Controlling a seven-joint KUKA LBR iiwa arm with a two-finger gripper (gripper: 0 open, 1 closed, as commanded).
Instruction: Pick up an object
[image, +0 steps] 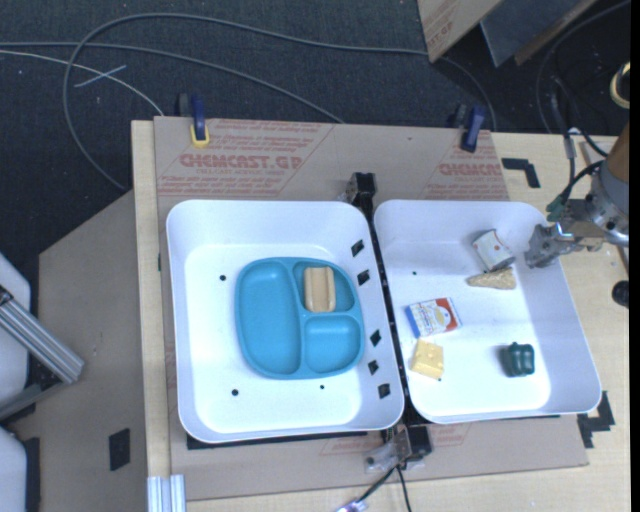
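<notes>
The approach is under way: the gripper (548, 243) hangs just beside the tan wedge-shaped piece (492, 281) in the right white bin (570, 330), its grip state unclear, and must descend onto it.

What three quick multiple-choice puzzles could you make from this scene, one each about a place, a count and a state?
1. Where is the blue divided tray?
A. left bin
B. right bin
C. on the floor

2. How many loose things lie in the right bin?
A. two
B. five
C. eight

3. How does the tan block rest?
A. inside a tray compartment
B. on the bin rim
C. under the tray

Answers: 1 A, the tray sits in the left bin. 2 B, five separate things lie there. 3 A, it lies in the tray's upper right compartment.
</notes>
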